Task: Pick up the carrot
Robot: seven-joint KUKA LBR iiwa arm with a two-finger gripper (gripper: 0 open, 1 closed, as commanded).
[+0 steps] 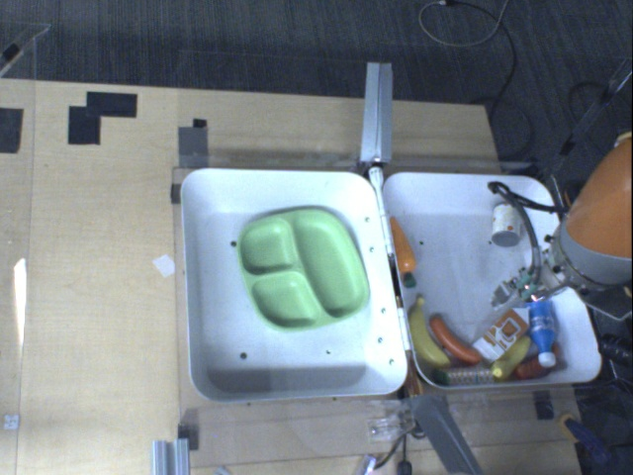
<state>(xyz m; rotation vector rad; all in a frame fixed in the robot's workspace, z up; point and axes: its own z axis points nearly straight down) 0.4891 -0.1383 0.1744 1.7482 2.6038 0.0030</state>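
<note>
You are seeing the carrot (pixel 401 246) lying along the left wall of the right bin (pixel 450 201), slim, smooth and orange. The tool (pixel 521 287) is hanging well apart from it, toward the right side of the same bin; I cannot tell how far it is opening. Below it a blue bottle (pixel 541 327), a curved yellow banana (pixel 425 334) and a glossy sausage (pixel 456 340) are crowding together. The left bin (pixel 213 265) is carrying a soft-cornered green divided plate (pixel 302 266).
</note>
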